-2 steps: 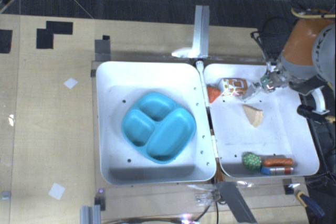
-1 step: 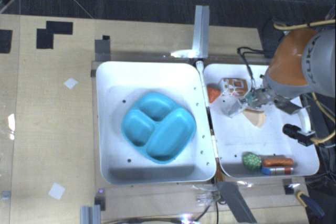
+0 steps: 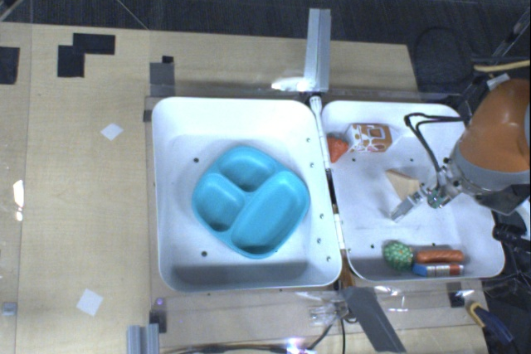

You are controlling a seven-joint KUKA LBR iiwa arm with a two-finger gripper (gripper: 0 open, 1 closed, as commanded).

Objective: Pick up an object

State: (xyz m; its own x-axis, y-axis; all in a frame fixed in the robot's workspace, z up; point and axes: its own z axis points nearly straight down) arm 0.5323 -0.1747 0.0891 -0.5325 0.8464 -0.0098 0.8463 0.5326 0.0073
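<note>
My gripper (image 3: 408,203) hangs low in the right bin (image 3: 365,211), reaching in from the right and pointing left. Its tip sits just below a tan wedge-shaped piece (image 3: 401,179) and looks to be touching or nearly touching the wedge's lower edge. At the bin's back left lie a small white and brown carton (image 3: 370,137) and an orange-red object (image 3: 338,148). Along the front edge sit a green knobbly ball (image 3: 397,254), an orange stick-like object (image 3: 438,255) and a thin blue and red one (image 3: 445,269).
The left bin (image 3: 178,137) holds a blue divided plate (image 3: 250,201). A metal post (image 3: 319,50) stands behind the wall between the bins. A black cable (image 3: 427,141) loops over the right bin's back right. The arm's orange band (image 3: 502,124) is over the right rim.
</note>
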